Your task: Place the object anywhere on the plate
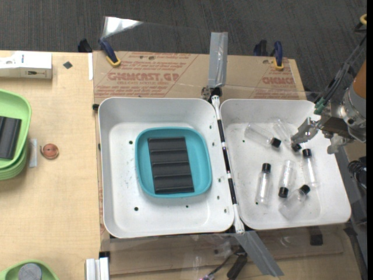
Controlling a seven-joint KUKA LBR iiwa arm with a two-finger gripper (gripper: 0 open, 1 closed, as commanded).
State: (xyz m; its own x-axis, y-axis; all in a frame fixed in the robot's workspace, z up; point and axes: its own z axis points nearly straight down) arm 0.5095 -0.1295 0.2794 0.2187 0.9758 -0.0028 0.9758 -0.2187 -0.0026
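Lowest in the frame, the two white bins sit edge to edge on the counter (58,214). The left bin (116,214) holds the teal plate (201,162), carrying a dark ridged insert, placed centrally as a broad target. The right bin (326,212) holds scattered clear vials (264,184) with black caps, lying flat, well apart from the plate. Farther up at the right, the hand (306,132) hovers over the vials; I cannot tell whether it is open or closed.
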